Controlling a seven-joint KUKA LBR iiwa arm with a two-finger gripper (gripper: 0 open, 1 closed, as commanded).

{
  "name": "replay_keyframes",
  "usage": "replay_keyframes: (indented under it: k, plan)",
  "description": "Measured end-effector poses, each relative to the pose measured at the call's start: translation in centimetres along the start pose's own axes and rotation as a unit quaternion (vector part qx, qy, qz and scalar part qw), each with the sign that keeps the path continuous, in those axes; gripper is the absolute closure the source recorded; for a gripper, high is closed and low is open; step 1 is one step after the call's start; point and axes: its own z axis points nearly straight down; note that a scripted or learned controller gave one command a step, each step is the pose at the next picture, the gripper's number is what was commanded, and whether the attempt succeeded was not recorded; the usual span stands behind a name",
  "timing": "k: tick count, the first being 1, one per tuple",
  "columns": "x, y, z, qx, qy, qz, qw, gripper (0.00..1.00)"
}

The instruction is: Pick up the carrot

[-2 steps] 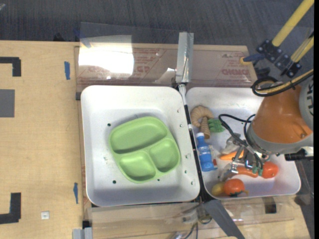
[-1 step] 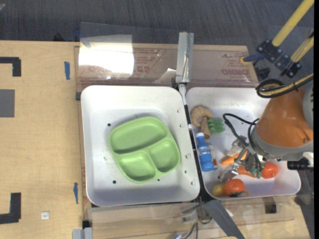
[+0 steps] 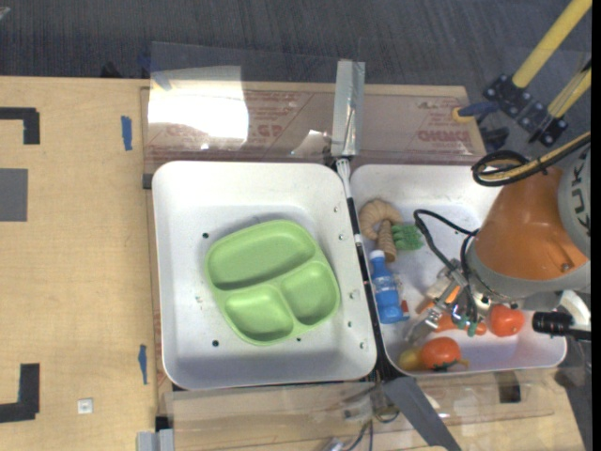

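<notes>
Reaching in from the frame's right: grey arm [image 3: 563, 252] with orange band, bent low over the right bin [image 3: 441, 181]. Gripper [image 3: 453, 310] down among dark cables near that bin's lower middle; open or closed cannot be told from this angle. Just left of the gripper tip, a thin orange sliver, seemingly the carrot [image 3: 431, 301], close against the tool, held or not impossible to judge. Below it, near the bin's front wall, a round orange-red fruit [image 3: 442, 350] with a small yellow piece [image 3: 410, 357] at its left. Right of the gripper, a second red-orange ball [image 3: 506, 320]. Along the bin's left wall, a blue bottle [image 3: 383, 285] lying lengthwise; above it a tan curved toy [image 3: 376, 216] and a green item [image 3: 408, 238] just beside. In the left bin [image 3: 188, 205], a green divided plate [image 3: 272, 280], tilted, roughly centred.
</notes>
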Motion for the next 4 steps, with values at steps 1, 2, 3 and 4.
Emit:
replay_keyframes:
  k: [1, 2, 3, 4]
  plan:
    - [-3.8, -2.8, 0.1, 0.0, 0.002, 0.242, 0.9703, 0.0]
    - [-4.1, -2.7, -1.1, -0.002, -0.002, 0.241, 0.9706, 1.0]
    - [-3.2, -3.9, 0.0, -0.002, -0.001, 0.091, 0.9959, 1.0]
    - [-3.0, -3.9, -11.3, 0.0, 0.002, 0.106, 0.9944, 1.0]
